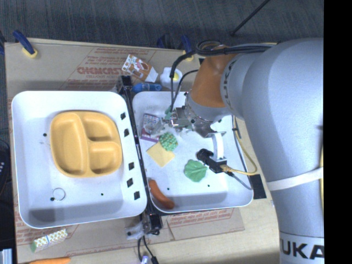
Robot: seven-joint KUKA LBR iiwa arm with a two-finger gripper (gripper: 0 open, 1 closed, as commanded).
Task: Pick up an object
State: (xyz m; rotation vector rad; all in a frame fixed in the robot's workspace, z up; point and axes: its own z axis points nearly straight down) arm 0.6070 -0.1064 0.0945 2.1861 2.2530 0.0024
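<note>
Gripper [177,118]: mine, hanging low over the upper left part of the right bin [236,197], arm reaching in from the right; what it has hold of, if anything, I cannot tell. Right bin, contents: clear packet with purple print [150,126], just left of the gripper; green knobbly ball [169,142], just below it, touching a yellow square block [160,154]; green crumpled piece [194,170], further toward the near wall; orange-brown sausage-shaped toy [160,195], in the near left corner against the wall. Left bin [22,147], contents: yellow divided tray [85,143], well apart from me. Nearest candidates, by my judgement: the packet and the ball. Handling note: the packet looks flat and slippery, the ball rounder and easier to close on; I would centre over the ball, come straight down, and keep clear of the block touching it so one thing alone lifts.
</note>
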